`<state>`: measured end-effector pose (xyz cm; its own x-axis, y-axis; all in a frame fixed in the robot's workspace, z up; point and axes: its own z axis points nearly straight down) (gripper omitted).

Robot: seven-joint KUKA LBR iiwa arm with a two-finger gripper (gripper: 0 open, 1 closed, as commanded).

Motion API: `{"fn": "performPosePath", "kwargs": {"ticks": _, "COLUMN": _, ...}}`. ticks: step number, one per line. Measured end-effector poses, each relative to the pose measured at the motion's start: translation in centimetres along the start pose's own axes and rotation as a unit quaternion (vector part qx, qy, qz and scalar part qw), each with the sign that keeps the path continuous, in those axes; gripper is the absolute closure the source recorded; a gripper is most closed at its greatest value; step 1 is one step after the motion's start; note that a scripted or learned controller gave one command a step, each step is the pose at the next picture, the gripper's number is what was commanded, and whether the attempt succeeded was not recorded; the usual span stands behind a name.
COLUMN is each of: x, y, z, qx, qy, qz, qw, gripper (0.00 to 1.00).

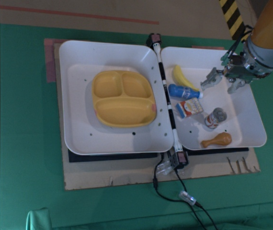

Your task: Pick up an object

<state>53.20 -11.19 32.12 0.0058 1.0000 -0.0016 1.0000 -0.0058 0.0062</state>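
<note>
Green bench, two white bins noted. Gripper (224, 79) seen spread wide, nothing held, above right bin (256, 123). Can (215, 118) located below it: judged rigid, light, smooth; grasp advised across sides.

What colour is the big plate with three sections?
Yellow. The plate sits in the left bin, clearest in the camera view.

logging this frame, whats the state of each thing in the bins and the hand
hand: open, holding nothing, above the right bin's upper part
banana: lying flat, right bin
bottle: on its side, cap toward the right
carton: lying flat
can: tipped on its side
drumstick: lying flat near the front wall
tray: right way up in the left bin, compartments bare
</note>
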Motion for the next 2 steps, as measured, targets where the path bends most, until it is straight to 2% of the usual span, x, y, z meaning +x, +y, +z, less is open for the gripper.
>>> {"fn": "performPosePath", "kwargs": {"ticks": 1, "x": -2.0, "y": -3.1, "z": 9.6, "qx": -0.002, "qy": -0.001, "qz": 0.0, "qw": 1.0, "gripper": 0.0}}
{"fn": "performPosePath", "kwargs": {"ticks": 2, "x": -1.6, "y": 0.5, "z": 12.9, "qx": -0.01, "qy": -0.002, "qz": 0.001, "qw": 0.9999, "gripper": 0.0}}
